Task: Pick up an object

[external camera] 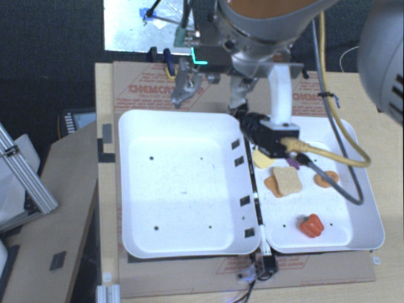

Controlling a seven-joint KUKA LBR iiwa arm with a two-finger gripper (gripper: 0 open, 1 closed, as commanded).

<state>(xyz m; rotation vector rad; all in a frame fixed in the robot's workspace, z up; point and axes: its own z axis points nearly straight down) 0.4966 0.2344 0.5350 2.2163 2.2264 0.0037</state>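
My gripper (211,95) hangs over the back rim of the left bin (136,124), open, with nothing between its fingers (185,92). The loose objects all lie in the right bin (372,226). A tan bread-like slice (288,181) rests on a flat orange piece (271,185) near the bin's middle. A small orange piece (326,180) lies to its right. A red object (310,226) sits near the front. A yellow object (261,159) by the divider is partly hidden under a black cable fitting (273,136).
A yellow cable (338,158) and a dark cable loop over the right bin from the black fitting. The arm's grey body (271,17) looms over the back of both bins. Black clips (245,201) line the seam between the bins.
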